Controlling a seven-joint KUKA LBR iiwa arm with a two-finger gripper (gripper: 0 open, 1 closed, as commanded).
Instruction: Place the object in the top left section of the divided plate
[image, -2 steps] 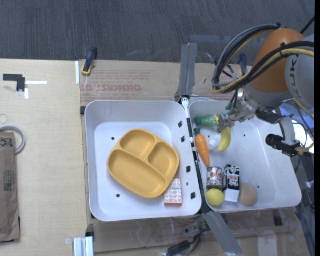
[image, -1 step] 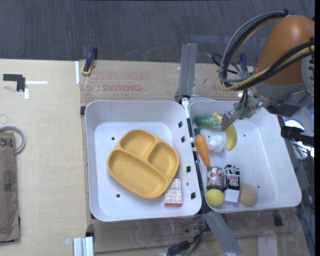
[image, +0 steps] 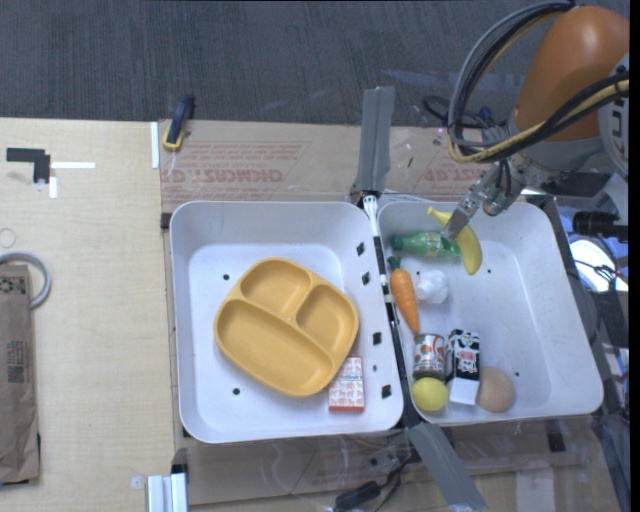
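Note:
A yellow divided plate (image: 287, 326) lies in the left bin (image: 200, 300), turned at a slant, with its three sections bare. A yellow banana (image: 470, 254) sits at the back of the right bin (image: 545, 300). My gripper (image: 456, 228) reaches down from the upper right and crosses the banana's middle. The stem shows on its left side and the body below it. The fingers look shut on the banana, which is still low in the bin.
A green bottle (image: 418, 242), a carrot (image: 404, 298) and a white crumpled lump (image: 432, 287) lie close to the banana. A can (image: 429, 355), a yellow ball (image: 430, 394), a small carton (image: 463, 362) and a tan egg-shaped thing (image: 495, 390) crowd the front. A red-and-white box (image: 347, 388) sits by the plate.

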